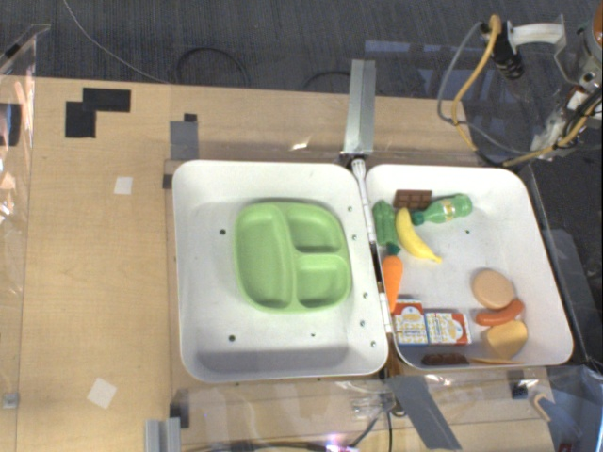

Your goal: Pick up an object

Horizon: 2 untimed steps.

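The right bin [528, 205] holds several toy foods. A yellow banana [415, 236] lies by a green bottle [443, 209] and a brown chocolate block [412, 198]. A green vegetable [384, 224] and an orange carrot [392, 279] lie along the bin's left wall. At the front sit a red-and-white box [430, 327], a dark bar [444, 357], a tan bread roll [493, 288], a red sausage [498, 313] and an orange-yellow piece [506, 337]. Part of the arm with its cables [575, 92] hangs at the upper right, beyond the bin's far corner.
The left bin [203, 347] carries a green divided tray [290, 255]. A metal bracket [359, 111] stands behind the seam between the bins. Yellow and black cables [468, 83] loop at the upper right. Light wooden bench [85, 281] spreads to the left.
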Available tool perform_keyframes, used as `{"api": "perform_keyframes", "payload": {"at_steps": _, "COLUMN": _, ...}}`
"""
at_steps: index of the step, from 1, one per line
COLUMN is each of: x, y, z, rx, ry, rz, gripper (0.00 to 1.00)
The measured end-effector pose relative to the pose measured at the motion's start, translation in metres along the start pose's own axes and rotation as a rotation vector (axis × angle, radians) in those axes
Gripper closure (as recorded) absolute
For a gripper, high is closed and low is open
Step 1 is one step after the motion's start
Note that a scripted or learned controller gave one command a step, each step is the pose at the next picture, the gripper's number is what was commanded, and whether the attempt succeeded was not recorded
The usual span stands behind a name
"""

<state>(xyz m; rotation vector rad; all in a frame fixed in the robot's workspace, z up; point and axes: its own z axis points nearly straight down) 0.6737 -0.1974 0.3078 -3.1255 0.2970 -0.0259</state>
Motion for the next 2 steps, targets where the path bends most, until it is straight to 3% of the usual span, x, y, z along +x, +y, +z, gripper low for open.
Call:
{"api": "perform_keyframes", "payload": {"at_steps": 1, "x": -0.003, "y": 0.007, "z": 0.002, "rx": -0.004, "ry": -0.011, "rz": 0.004, "gripper": 1.0}}
{"api": "perform_keyframes", "payload": {"at_steps": 2, "x": -0.001, "y": 0.003, "z": -0.011, "rx": -0.002, "ry": -0.008, "rz": -0.003, "gripper": 1.0}}
